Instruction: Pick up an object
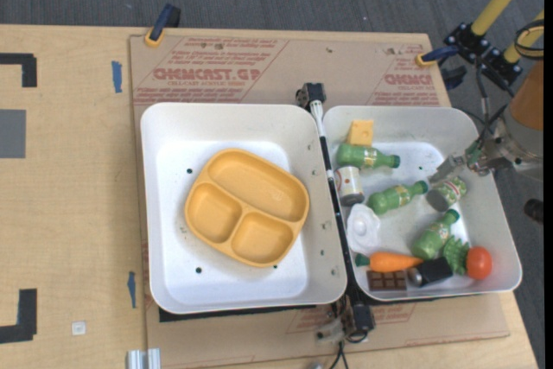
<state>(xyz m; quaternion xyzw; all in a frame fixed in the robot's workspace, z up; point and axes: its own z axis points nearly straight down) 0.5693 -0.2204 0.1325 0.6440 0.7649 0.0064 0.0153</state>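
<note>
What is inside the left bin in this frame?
The left bin holds one yellow divided plate, its three compartments bare. Small dark marks dot the bin floor around it. Whatever lies beneath the plate is covered.

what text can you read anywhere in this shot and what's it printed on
"CHEMCAST GP": red print on the brown sheet under the bins, top left.
"CHEMCAST": the same print at top right, partly hidden.
The finer red lines around both are too small to read.
Labels on the green bottles and can are blurred.

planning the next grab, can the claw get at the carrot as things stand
Probably yes. The carrot lies uncovered near the front of the right bin, open from above. The claw is over the same bin, but a chocolate bar and a white cup crowd it closely.
</note>
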